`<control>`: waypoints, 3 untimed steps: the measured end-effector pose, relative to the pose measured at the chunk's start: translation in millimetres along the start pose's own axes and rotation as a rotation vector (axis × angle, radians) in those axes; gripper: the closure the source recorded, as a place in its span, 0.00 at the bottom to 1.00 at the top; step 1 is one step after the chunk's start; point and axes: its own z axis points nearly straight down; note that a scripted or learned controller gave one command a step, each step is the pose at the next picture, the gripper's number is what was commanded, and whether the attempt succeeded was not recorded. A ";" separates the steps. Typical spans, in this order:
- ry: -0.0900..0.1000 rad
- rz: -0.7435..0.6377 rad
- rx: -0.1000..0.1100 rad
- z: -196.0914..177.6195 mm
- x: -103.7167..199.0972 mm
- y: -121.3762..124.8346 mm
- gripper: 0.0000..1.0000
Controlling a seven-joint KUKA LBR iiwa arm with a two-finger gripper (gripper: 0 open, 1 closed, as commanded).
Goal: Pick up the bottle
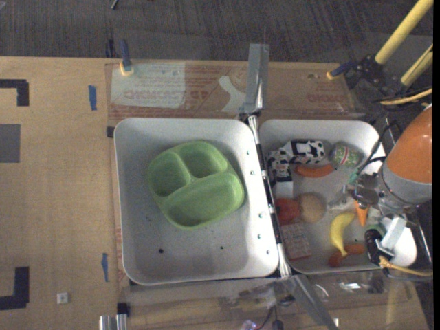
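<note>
Since the gripper [357,192] hangs over the right bin's [313,124] right side, what I take for the bottle [346,155] (a stubby green thing with red marks) lies near it, toward the far wall and a touch left; its long axis is too blurred to tell, and so is the gripper's opening. A cow toy [300,152] and sausage [315,172] crowd its left, the banana [337,231] lies frontward — nothing seems to stand between

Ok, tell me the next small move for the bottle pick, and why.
Probably shift the gripper over the greenish bottle-like thing at the far wall of the right bin: the gripper hangs nearer the banana, short of it.
</note>
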 end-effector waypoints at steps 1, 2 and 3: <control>-0.008 0.005 0.009 -182.4 -16.6 -18.6 0.00; -0.006 -0.123 0.011 -46.8 -10.0 -24.1 0.00; -0.006 0.176 0.008 13.1 33.5 -40.2 0.00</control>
